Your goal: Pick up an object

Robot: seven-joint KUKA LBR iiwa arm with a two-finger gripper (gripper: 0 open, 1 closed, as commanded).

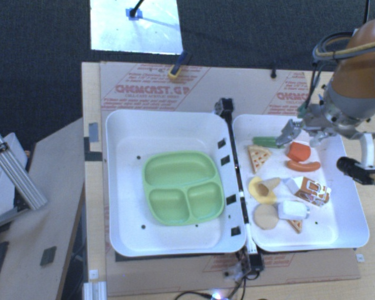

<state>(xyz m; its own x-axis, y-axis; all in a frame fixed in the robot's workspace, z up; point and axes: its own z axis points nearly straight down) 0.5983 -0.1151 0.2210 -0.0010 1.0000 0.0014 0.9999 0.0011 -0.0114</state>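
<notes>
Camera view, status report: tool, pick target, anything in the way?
Tool low over right white bin, grip unclear. Round red-orange toy tomato right beside it. Green pod, orange sausage crowd close.

The arm is a rounded, bulky body with an orange band over a grey wrist section. Dark cables loop along its upper side. Below the wrist sits a silver metal tool of angular plates. A white curved piece hangs beside it.
</notes>
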